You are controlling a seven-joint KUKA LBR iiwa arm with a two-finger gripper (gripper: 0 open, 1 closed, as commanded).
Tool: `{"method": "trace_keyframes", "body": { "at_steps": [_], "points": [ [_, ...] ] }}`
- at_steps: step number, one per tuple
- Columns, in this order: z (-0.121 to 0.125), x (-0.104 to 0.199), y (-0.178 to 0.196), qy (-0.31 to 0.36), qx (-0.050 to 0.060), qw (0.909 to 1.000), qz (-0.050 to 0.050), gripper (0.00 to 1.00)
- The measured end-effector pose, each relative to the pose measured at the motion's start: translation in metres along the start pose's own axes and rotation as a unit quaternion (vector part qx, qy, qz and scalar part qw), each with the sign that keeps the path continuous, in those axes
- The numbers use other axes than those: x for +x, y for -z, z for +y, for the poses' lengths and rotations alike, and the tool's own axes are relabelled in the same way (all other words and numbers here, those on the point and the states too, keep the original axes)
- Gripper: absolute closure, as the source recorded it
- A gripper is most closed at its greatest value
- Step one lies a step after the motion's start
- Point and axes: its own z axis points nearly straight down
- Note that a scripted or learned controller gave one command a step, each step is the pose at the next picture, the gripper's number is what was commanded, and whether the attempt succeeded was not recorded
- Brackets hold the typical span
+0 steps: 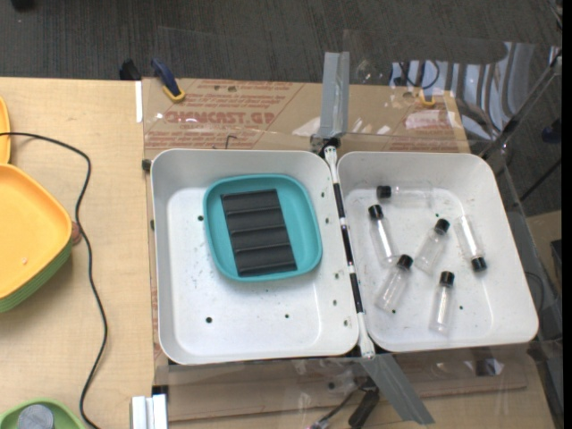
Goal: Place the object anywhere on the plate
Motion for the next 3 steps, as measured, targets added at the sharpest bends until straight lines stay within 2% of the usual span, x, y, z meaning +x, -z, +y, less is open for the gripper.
{"method": "trace_keyframes", "body": {
  "at_steps": [3],
  "points": [
    [-0.0004, 0.0006, -0.0004, 0.000, 0.000, 1.0000, 0.000, 0.00]
  ]
}}
